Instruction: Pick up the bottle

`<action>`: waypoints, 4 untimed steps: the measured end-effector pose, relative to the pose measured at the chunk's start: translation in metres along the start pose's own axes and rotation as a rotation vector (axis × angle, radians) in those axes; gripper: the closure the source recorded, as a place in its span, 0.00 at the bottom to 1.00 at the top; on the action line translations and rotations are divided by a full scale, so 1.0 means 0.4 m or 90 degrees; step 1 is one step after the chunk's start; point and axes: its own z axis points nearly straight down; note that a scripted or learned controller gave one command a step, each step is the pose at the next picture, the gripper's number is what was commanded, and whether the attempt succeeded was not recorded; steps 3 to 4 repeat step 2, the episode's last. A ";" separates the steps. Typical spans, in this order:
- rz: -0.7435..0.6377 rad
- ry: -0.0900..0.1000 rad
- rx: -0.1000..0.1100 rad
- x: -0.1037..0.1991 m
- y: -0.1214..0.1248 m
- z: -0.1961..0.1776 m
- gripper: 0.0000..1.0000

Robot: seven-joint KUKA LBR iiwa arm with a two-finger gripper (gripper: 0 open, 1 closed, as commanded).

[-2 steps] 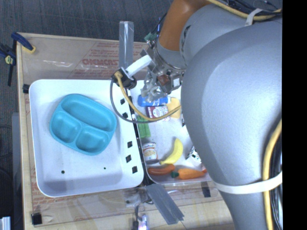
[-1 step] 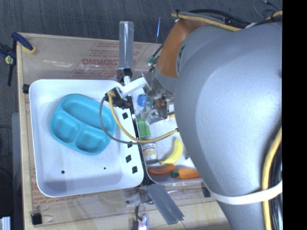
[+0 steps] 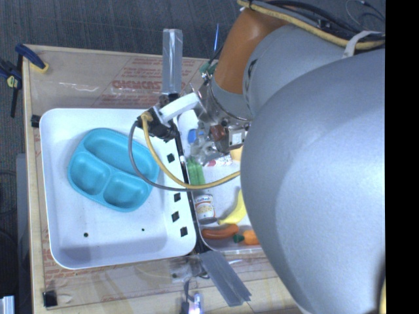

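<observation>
At nine o'clock we see the blue divided plate (image 3: 110, 169) lying in the left bin (image 3: 62, 241). Near centre, just past the divider, the gripper (image 3: 208, 150) hangs low over the right bin (image 3: 211, 242). At its six o'clock the bottle (image 3: 204, 207) stands beside a banana (image 3: 234, 212) and carrot (image 3: 222, 231). We judge this the approach; next, descend squarely onto the bottle.

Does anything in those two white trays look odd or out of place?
Nothing looks spilled or broken. The blue dish lies askew in the left bin; a small bottle, banana and carrot crowd the right bin's near corner.
</observation>
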 end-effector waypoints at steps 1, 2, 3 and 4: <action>0.002 -0.005 0.004 -0.075 0.238 0.164 1.00; -0.002 -0.004 0.003 -0.135 0.120 0.142 1.00; -0.002 -0.004 0.003 -0.135 0.120 0.142 1.00; -0.002 -0.004 0.003 -0.135 0.120 0.142 1.00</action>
